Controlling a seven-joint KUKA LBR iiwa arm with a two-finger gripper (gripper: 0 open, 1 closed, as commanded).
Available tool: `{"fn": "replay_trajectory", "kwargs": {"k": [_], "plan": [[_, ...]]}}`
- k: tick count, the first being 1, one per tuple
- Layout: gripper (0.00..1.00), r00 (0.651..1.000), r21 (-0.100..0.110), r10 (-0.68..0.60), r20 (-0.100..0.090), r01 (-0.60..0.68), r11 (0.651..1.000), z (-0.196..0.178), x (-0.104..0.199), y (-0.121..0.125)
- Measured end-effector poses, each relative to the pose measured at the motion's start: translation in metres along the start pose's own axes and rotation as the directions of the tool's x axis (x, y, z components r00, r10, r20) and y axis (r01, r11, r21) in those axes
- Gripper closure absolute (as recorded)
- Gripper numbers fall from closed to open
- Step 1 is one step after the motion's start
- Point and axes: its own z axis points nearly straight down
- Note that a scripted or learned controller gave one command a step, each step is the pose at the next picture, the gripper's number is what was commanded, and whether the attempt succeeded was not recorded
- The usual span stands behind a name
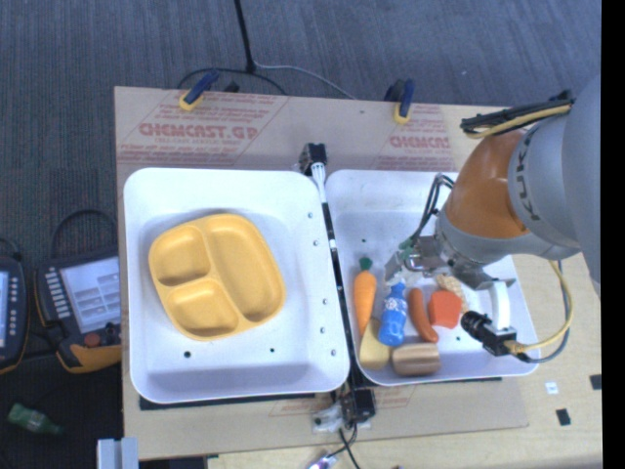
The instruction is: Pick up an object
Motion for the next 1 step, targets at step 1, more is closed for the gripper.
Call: {"fn": "replay_trajectory", "kwargs": {"k": [1], "plan": [[1.0, 0.93, 0.028, 0.368, 0.003, -0.368, 0.929, -0.1189, 0.0283, -0.0485]]}}
